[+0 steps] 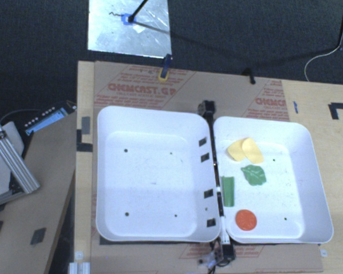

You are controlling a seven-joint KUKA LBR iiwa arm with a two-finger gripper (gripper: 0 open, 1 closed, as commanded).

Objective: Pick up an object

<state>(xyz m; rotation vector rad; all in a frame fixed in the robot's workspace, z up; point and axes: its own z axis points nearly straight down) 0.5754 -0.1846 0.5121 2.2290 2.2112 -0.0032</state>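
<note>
Whether the jaws are spread or pressed together cannot be told from this view. Two shallow white bins lie side by side on a brown cardboard sheet (139,87) printed with red lettering. All the loose things lie in the right bin (309,186), gathered in its left half. Farthest back is a pale yellow piece (243,149), which looks like two rounded lobes overlapping. Just nearer and slightly to the right lies a green leafy piece (254,174), flat on the floor, close to the yellow one, though whether they touch cannot be told. To its left, beside the wall shared with the other bin, a long green block (228,191) lies with its length running far to near. Nearest of all is an orange-red disc (246,220), just right of the block's near end and apart from it. The left bin (152,175) shows a white floor with a few small dark dots. Small black clips (205,157) run along the seam between the bins. At the far edge of the cardboard stands a yellow clip (163,75), and beyond it, on the dark floor, a crinkled silver sheet (130,21). An aluminium frame (10,159) slants at the left edge, and a white cable (328,50) curls at far right.
</note>
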